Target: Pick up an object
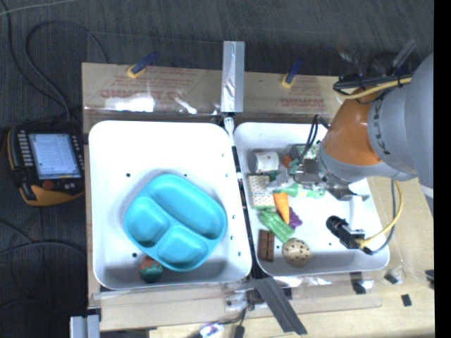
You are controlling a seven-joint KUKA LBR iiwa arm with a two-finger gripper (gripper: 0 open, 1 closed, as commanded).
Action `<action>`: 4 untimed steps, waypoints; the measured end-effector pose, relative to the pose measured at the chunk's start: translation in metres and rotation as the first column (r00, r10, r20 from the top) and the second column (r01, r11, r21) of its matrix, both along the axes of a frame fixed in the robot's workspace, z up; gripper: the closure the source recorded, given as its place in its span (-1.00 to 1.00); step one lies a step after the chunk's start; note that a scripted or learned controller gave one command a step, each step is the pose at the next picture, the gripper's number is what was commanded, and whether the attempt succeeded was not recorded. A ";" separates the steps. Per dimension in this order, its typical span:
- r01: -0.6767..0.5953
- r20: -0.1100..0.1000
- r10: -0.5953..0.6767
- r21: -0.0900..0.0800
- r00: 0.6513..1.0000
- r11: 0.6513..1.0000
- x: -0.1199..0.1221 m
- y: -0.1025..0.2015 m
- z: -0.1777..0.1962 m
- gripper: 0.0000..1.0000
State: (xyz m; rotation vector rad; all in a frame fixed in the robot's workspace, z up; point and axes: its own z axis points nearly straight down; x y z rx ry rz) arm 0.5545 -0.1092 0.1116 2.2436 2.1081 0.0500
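Objects, assorted, carrot [281,203] among them, clustered at nine o'clock of right bin [366,259]; hand [308,177] low over cluster's two o'clock edge, its grip undeterminable; nothing visibly lifted, so pick judged outstanding.

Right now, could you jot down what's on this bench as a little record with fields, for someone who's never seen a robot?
left bin: blue divided tray, small round toy beside the tray's near corner
right bin: carrot, green vegetable, brown bar, speckled ball, white cup
arm: reaching over right bin
pincer: low among the toys, grip unclear
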 end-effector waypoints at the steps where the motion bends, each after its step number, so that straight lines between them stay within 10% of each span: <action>1: -0.175 -0.009 0.175 -0.003 0.985 0.985 -0.035 -0.007 -0.004 -1.00; 2: -0.172 -0.029 0.172 0.006 0.985 0.985 0.017 0.007 -0.008 -1.00; 3: -0.172 -0.029 0.172 0.008 0.985 0.985 0.017 0.008 0.000 1.00; 4: -0.106 -0.068 0.107 0.021 0.992 0.994 0.018 0.048 0.096 1.00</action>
